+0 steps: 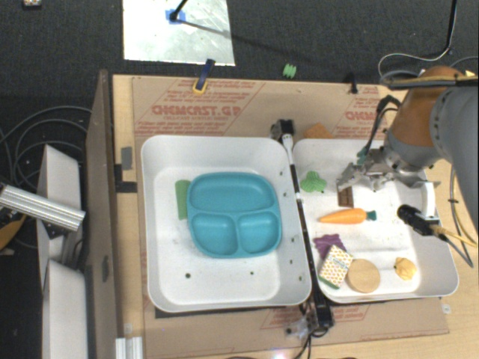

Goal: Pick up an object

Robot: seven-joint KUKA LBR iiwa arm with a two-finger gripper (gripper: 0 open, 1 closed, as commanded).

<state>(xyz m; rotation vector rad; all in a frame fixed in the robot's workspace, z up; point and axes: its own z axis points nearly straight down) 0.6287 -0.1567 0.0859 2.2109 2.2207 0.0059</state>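
Under the two bins, the tabletop (224,107) is covered with brown cardboard that carries red printed letters. Around it I see dark carpet floor (60,51), with a shiny sheet (179,21) lying on it at the far side and loose black cables (30,133) at the left. A metal bar (41,206) sticks in from the left edge, cut off by the frame.

The left bin (161,200) holds a teal divided plate (233,214). A green strip (182,199) comes out from under the plate's left side; most of it is hidden.

The arm (426,126) comes in from the right, and its gripper (367,176) hangs low over the far part of the right bin (389,245). If it is open or closed I cannot tell, because the metal parts blur together. Nothing is seen held in it.

A small brown block (345,197) lies just beside the gripper, on the near side. A carrot (343,217) lies just below the block, and a green toy (313,182) sits near the bin's left wall. Closer to me are a purple piece (327,242), a patterned packet (336,266) partly over it, a tan disc (364,276) touching the packet, and a yellow lump (405,268) apart at the right.

Behind the right bin an orange thing (318,132) shows in part; the bin's rim hides the rest.
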